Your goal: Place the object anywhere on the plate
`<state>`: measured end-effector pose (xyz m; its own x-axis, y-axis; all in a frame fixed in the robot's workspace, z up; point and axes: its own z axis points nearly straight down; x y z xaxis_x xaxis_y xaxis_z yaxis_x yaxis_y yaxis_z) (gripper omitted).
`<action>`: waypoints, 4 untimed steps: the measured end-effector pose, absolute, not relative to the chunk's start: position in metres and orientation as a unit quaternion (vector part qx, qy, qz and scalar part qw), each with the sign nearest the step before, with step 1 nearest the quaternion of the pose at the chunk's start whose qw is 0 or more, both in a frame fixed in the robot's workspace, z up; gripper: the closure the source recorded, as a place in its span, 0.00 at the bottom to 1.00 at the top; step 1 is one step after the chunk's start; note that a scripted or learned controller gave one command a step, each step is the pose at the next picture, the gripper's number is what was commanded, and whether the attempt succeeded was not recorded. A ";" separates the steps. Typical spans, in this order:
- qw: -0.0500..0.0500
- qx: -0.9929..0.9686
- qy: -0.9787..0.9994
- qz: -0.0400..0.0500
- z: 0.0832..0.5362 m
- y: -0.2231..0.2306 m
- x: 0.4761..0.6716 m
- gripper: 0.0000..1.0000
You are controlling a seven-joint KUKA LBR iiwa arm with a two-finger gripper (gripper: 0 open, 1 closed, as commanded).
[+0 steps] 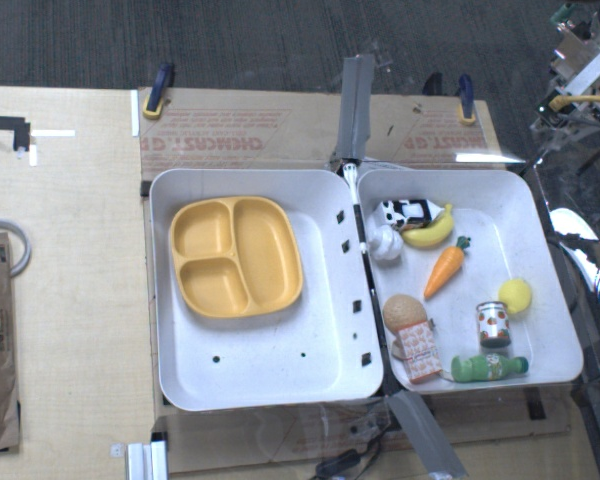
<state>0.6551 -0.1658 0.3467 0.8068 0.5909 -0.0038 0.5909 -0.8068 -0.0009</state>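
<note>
On the counter, two white bins sit side by side: the left bin [250,368] holds a yellow divided plate [237,256], apparently kept apart as the drop-off spot. The right bin [550,268] keeps the candidate objects together, none yet on the plate: banana [429,230], carrot [443,271], lemon [516,295], can [493,325] and green bottle [490,367]. Whether the jaws are released or clenched cannot be told. Clamped cardboard [240,128] backs the bins; dark carpet [230,18] lies beyond.
</note>
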 end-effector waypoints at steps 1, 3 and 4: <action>0.000 0.981 0.196 -0.002 0.350 -0.209 0.645 1.00; 0.000 0.994 0.109 -0.002 0.351 -0.221 0.648 1.00; 0.000 0.994 0.112 -0.005 0.359 -0.219 0.649 1.00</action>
